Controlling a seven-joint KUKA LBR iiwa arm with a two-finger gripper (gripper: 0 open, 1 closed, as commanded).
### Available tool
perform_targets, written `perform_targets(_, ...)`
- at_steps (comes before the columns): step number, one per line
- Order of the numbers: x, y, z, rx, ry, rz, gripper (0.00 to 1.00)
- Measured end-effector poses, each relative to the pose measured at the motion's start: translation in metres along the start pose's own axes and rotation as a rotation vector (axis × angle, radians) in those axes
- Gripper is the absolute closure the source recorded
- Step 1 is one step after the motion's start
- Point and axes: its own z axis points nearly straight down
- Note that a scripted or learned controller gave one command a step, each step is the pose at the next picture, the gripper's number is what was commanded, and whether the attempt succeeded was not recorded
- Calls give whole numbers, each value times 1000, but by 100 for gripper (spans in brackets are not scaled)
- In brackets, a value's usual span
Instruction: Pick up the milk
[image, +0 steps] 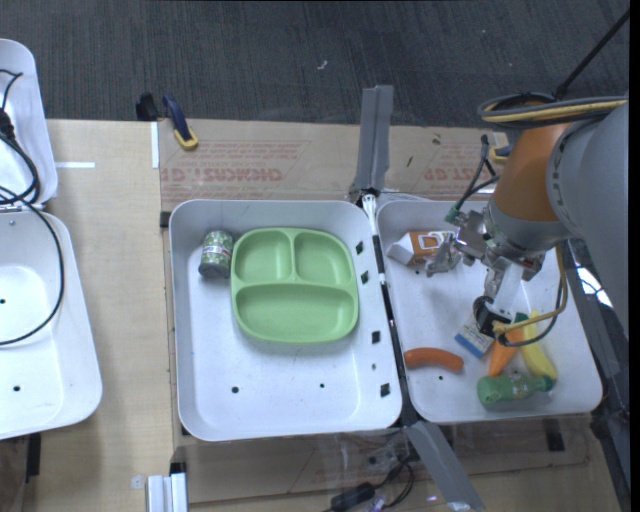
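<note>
The milk (418, 245) is a small white carton with orange-brown print, lying on its side at the back left of the right bin (570, 400). My gripper (468, 285) hangs low over that bin's middle, just right of and nearer than the carton, under the orange band of the arm (530, 170). One grey part of the gripper reaches to the carton's right end. I see nothing lifted off the bin floor.
Near the gripper lie a blue and white packet (475, 340), an orange carrot (503, 357), a yellow item (537, 352), a green bottle (515, 390) and an orange sausage (434, 358). The left bin (200, 400) holds a green divided plate (295, 285) and a small can (215, 253).
</note>
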Motion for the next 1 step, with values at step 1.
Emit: perform_targets(1, 0, 40, 15, 43, -1, -29, 0)
